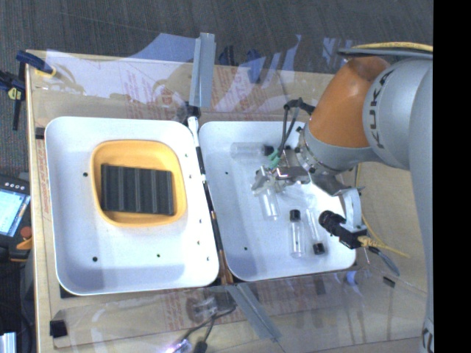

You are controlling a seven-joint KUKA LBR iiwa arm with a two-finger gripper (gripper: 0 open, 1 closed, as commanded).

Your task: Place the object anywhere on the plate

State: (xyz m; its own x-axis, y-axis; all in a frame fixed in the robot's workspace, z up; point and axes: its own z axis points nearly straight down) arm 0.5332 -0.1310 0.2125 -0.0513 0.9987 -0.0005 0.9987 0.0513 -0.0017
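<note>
A yellow plate (131,155) lies in the left bin (66,234), and a dark grey ridged block (140,190) rests on it. My gripper (266,180) is low over the middle of the right bin (228,234), far from the plate. Several clear vials lie around it: one (246,150) just above it, one (271,205) right below its tip, and one with a black cap (296,235) further toward the front. A small black piece (318,248) lies beside that last vial. I cannot see anything held by the gripper.
A raised divider (206,197) separates the two bins. The arm's orange band and grey body (353,116) cover the right bin's right side. A metal bar (202,68) stands behind the bins, and a small screen (10,215) sits at the bench's left edge.
</note>
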